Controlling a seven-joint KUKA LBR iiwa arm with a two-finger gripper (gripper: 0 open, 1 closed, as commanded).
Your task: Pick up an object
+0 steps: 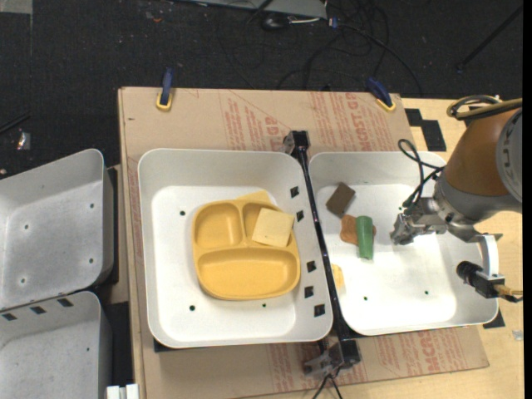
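Objects in the right bin [432,306]: we log a green cylinder [365,238] touching an orange block [350,229] and a brown block [340,198] near the bin's left wall. Gripper [405,227] sits low just right of them; we cannot tell its opening. Left bin [166,306] carries a yellow divided tray [241,268] bearing a tan block [273,227].

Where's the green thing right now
The green object lies in the right bin, near its left side, against an orange piece and below a brown block.
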